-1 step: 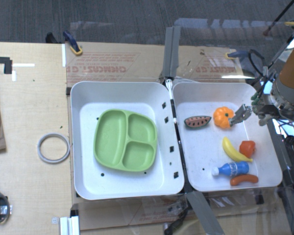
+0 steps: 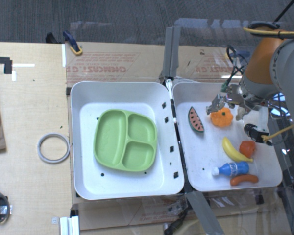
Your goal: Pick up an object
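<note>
Orange toy (image 2: 221, 117) — between the spread jaws (image 2: 228, 107) — right bin (image 2: 196, 177).

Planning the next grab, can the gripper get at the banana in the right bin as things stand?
Probably yes. The banana lies open from above, apart from the orange pumpkin where the gripper hovers. The red toy touching its right end could crowd a finger.

The grey arm (image 2: 277, 62) reaches in from the upper right, its gripper (image 2: 229, 106) lowered, fingers spread apart.
</note>
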Controlling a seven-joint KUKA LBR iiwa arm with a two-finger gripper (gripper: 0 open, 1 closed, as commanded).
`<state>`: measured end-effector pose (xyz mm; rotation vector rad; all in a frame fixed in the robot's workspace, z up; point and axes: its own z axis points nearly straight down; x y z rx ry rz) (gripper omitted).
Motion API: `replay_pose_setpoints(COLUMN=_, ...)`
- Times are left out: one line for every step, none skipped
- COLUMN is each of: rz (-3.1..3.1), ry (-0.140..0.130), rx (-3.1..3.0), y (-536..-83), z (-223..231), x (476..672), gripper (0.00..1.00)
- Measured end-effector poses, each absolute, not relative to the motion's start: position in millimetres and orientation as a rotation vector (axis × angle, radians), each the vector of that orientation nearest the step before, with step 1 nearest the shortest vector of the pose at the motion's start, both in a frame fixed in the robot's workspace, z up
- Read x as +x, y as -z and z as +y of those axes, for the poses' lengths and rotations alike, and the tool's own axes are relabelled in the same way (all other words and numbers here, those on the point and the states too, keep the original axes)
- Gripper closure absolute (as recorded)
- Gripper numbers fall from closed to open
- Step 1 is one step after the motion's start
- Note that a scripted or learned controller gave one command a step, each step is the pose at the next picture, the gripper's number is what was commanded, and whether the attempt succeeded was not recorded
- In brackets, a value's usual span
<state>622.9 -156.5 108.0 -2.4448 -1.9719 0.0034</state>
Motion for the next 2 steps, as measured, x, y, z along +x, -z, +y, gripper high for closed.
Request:
replay_pose_setpoints(rz=-1.979, ry=-0.005, rx=-2.442, y=-118, z=-157, x=623.4, gripper=1.0)
replay_pose_setpoints(rz=-2.098, ry=-0.002, rx=-2.339, y=-192, z=-72, x=655.6, gripper=1.0)
